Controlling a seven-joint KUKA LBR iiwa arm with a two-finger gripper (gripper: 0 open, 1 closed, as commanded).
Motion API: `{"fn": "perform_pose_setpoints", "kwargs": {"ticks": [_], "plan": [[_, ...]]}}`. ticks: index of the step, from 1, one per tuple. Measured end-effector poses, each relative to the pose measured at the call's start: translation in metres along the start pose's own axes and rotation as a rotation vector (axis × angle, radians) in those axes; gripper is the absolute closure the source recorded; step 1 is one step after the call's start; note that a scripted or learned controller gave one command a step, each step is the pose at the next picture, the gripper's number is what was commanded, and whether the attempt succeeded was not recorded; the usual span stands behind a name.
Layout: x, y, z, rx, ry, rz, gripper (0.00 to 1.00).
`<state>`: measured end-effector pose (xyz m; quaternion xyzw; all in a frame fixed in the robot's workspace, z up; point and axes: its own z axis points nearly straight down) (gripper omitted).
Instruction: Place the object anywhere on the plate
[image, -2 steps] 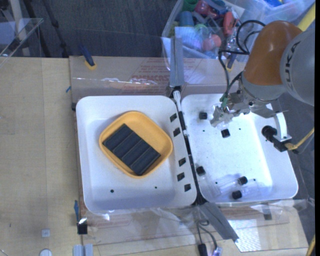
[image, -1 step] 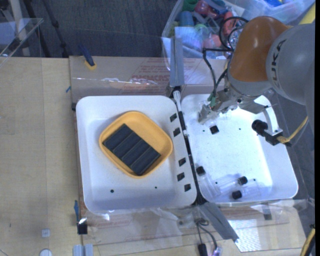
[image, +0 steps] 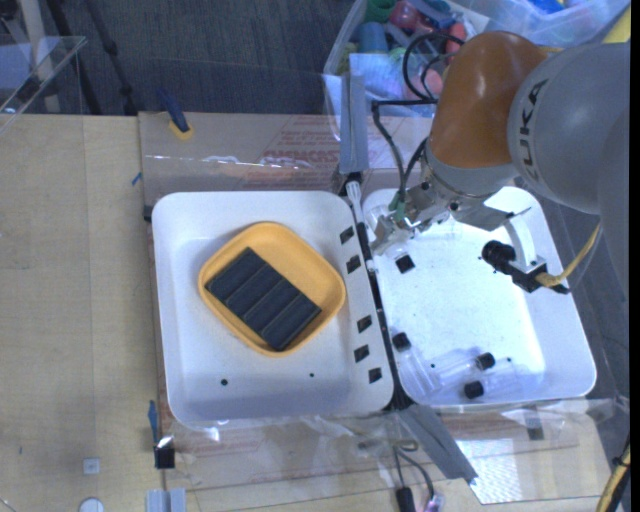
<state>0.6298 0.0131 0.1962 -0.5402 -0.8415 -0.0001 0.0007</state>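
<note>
Two white bins (image: 180, 400); dark slab (image: 262, 297) on yellow plate (image: 325, 275); fingers (image: 392, 228) blurred, state unreadable.

Grey KUKA arm (image: 570, 120) with a glossy orange band (image: 480, 100) above the wrist, black lettering on the grey shell. Two white bins: left bin (image: 190, 390) and right bin (image: 560, 350), the divide between them dotted with small black squares. Yellow plate (image: 325, 275) in the left bin, carrying a dark charcoal slab (image: 262, 297) scored with parallel stripes. Pale tan wooden bench (image: 70, 300). Blue clip (image: 178, 122) on brown cardboard (image: 250, 150) at the bench's far edge.
</note>
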Motion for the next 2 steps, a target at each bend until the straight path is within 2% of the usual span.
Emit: {"fn": "perform_pose_setpoints", "kwargs": {"ticks": [1,2], "plan": [[0.0565,0.0058,0.0082,0.001,0.001,-0.171,1.0],[0.056,0.0057,0.0081,0.0,0.001,-0.17,0.0]]}}
